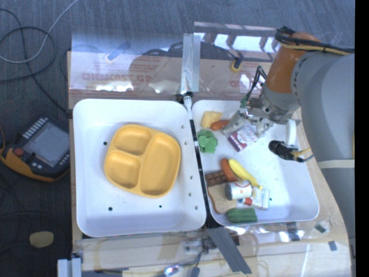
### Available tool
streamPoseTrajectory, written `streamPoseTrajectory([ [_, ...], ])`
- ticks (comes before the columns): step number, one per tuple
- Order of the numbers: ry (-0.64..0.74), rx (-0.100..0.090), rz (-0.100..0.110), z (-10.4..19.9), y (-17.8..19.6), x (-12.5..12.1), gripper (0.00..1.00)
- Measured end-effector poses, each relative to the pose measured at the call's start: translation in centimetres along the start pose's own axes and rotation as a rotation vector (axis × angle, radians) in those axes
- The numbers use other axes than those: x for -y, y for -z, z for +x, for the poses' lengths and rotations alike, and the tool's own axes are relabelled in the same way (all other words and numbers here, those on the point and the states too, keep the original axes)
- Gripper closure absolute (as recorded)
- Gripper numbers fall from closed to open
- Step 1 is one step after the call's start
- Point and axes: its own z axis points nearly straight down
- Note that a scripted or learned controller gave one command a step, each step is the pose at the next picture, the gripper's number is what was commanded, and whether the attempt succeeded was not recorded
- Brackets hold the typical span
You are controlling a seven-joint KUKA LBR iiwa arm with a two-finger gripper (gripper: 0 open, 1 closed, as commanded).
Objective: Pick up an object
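Note:
My gripper (247, 126) is low over the far part of the right bin (300, 189), hanging from the grey arm with the orange band. Its fingers stand apart, open, straddling a white and red packet (244, 137) that lies on the bin floor just beneath. Nothing is held between them. Left of the gripper lie a yellow chunk (210, 118) and a small orange piece (218, 126). A green object (206, 141) rests against the bin's left wall. Nearer the front are a banana (241, 171), a white bottle (242, 191), a slice of bread (220, 199) and a green cucumber (241, 215).
The left bin (92, 201) holds a yellow divided plate (142, 159). A black part (282, 149) of the arm hangs over the right bin's right side. A brown piece (215, 178) lies by the divider. A handheld controller (37, 149) sits on the floor at left.

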Motion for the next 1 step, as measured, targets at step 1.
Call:
streamPoseTrajectory([
  [1, 0.0, 0.004, -0.003, 0.08, 0.72, -0.09, 1.0],
])
